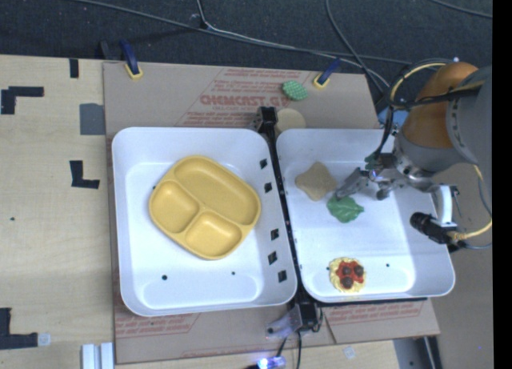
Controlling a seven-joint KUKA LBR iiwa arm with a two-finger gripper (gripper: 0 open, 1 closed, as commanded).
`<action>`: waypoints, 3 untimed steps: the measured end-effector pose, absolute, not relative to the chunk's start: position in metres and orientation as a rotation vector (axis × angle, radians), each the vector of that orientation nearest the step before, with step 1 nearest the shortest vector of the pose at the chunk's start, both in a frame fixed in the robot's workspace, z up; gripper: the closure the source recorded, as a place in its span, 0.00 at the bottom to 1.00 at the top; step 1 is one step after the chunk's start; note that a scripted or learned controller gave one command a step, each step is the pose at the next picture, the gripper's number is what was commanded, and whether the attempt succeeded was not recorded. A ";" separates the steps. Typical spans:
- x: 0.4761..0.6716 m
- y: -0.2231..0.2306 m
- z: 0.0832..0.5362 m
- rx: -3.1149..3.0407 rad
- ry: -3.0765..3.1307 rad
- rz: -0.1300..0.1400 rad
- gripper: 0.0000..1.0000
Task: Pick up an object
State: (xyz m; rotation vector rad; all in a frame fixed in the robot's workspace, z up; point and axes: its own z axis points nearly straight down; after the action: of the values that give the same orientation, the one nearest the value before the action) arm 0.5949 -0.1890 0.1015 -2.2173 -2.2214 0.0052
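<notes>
While the hand [350,190] hangs low in the right bin [400,279], its tips at the green leaf piece [346,210], whether it is clenched I cannot tell. Best drop straight onto the leaf, centred. A tan piece [315,181] sits just beside; the bin's middle lies open.

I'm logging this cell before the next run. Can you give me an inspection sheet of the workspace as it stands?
Surface: two white bins, left bin and right bin, on cardboard.
Job's things: green leaf piece, tan bread piece, small pizza piece, all in right bin.
Clutter: yellow divided tray in left bin; green item on cardboard behind the bins.
Tool: tool low above the leaf; grip unclear.
Cables: cables across the dark floor.
Surroundings: blue clamps.
</notes>
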 end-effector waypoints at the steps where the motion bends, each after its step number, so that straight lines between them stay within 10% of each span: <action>1: 0.596 -0.189 0.085 -2.220 -2.225 0.002 0.00; 2: 0.597 -0.189 0.097 -2.222 -2.230 -0.001 1.00; 3: 0.599 -0.185 0.140 -2.221 -2.225 -0.002 1.00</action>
State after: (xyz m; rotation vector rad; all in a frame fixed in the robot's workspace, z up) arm 0.5991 -0.1852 0.1402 -2.2211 -2.2253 -0.0024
